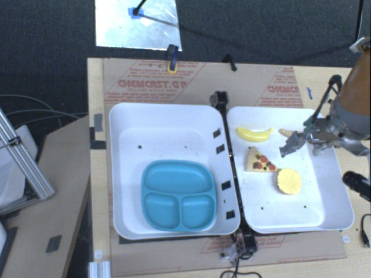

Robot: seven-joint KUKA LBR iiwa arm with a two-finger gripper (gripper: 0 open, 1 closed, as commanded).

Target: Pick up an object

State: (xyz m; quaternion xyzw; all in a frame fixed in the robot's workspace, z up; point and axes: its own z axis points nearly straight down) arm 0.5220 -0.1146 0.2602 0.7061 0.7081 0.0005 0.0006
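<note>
The right bin point(330, 213) holds a yellow banana point(254, 134) near its far edge, a pizza slice point(258, 161) below it, and a round yellow disc point(289, 181) toward the middle. A small tan piece point(286, 132) lies right of the banana. My gripper point(298, 144) hangs over the right bin's far right part, just right of the tan piece and above the disc. I see nothing held in it. The grey arm with its orange band point(355, 91) comes in from the right.
The left bin point(124, 155) holds a blue divided plate point(179, 194). A black divider point(226, 155) runs between the bins. A metal sheet point(137, 16) lies beyond the bench, and a yellow clamp point(172, 59) sits at the far edge.
</note>
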